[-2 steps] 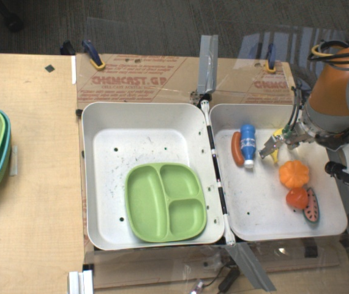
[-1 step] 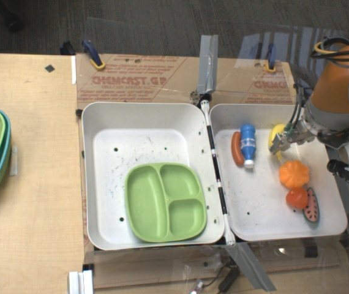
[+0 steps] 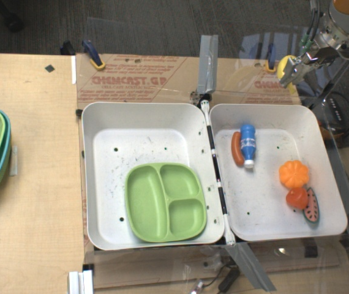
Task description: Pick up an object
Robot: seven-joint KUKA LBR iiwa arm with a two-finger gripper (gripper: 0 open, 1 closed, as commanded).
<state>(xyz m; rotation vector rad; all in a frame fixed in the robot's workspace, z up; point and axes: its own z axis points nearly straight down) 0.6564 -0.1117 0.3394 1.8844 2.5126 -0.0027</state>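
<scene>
From the camera view, my gripper (image 3: 292, 69) hangs above the right bin's (image 3: 266, 222) far right corner; whether it is released or clenched I cannot tell. The pumpkin (image 3: 294, 174), tomato (image 3: 296, 198) and watermelon slice (image 3: 311, 206) crowd its right wall, so reaching there I risk nudging neighbours or closing on nothing.

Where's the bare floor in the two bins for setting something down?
Left bin: open floor behind and left of the green divided plate. Right bin: open middle and front-left, between the blue bottle beside the sausage and the orange pumpkin. Crowded by the pumpkin, tomato and watermelon slice.
</scene>
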